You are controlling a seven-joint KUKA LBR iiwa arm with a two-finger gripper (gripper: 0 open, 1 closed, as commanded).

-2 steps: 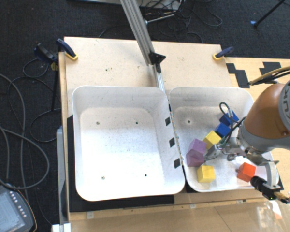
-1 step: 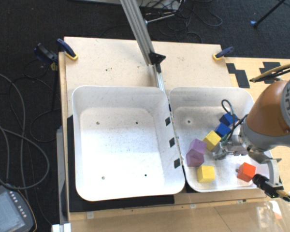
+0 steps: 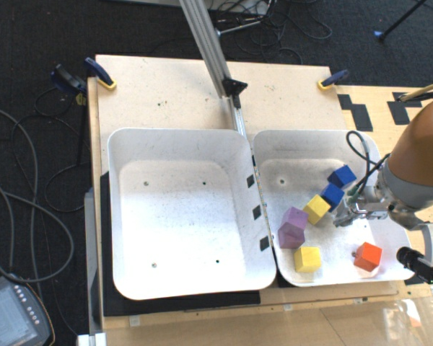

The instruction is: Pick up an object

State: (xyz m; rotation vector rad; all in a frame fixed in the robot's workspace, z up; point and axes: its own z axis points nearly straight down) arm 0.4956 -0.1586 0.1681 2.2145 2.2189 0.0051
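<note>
So the arm [image 3: 417, 157] comes in from the right over the right bin [image 3: 289, 150], and the hand [image 3: 348, 211] sits low down in the middle of that bin. Honestly can't tell from this angle whether it's wide or narrow, the metal bits blur together, and nothing is visibly held in it. The blocks are all clustered round it: a blue block [image 3: 333, 194] is right up against the hand on its upper left, with a second blue block [image 3: 342, 175] just beyond that one, further up. A yellow block [image 3: 317, 208] sits just left of the hand, and a purple block [image 3: 293, 227] is further left past that. Another yellow block [image 3: 307, 259] lies below-left of the hand, near the bin's front edge, and an orange block [image 3: 367, 256] sits below the hand, slightly right. The left bin [image 3: 130, 150] is well off to the hand's left on the worktop [image 3: 166, 92].
</note>
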